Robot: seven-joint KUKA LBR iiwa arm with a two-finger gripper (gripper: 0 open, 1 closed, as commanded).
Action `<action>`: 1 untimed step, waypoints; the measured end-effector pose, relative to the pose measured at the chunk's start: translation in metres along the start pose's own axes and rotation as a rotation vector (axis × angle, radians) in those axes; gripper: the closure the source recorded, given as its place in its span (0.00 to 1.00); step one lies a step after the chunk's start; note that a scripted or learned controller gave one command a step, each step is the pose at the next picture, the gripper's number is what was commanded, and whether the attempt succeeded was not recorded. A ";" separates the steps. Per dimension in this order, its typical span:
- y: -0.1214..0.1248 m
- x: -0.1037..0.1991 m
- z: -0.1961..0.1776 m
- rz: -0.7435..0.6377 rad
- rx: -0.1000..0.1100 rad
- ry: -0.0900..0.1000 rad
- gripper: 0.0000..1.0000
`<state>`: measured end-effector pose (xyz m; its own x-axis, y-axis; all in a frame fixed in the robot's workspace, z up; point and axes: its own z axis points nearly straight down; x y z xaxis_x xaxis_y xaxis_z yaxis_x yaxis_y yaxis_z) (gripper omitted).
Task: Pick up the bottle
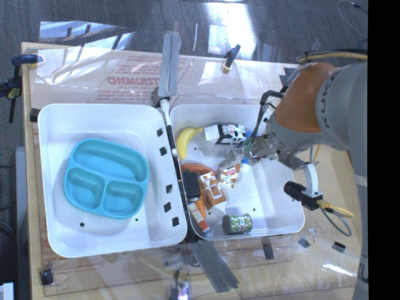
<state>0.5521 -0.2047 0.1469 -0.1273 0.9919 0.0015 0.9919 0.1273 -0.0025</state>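
right bin (284,220): gripper (240,158) mid-bin, finger state unreadable. bottle (210,191) at left wall; banana (185,139), can (237,223) nearby; right side open.

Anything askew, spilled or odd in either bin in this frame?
Nothing spilled. The right bin is a loose jumble: banana, an orange-and-white packet and a small can lying on its side. The blue divided tray lies tilted in the left bin.

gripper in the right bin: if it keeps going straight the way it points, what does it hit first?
Likely the orange-and-white packet lying just beyond the gripper, which points left and down into the right bin. Depth is unclear from this slanted view, so it could already be touching.
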 end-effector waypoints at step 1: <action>0.056 -0.010 0.055 -0.303 -0.002 -0.002 0.00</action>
<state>0.6092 -0.2076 0.0918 -0.4178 0.9085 -0.0005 0.9085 0.4178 -0.0004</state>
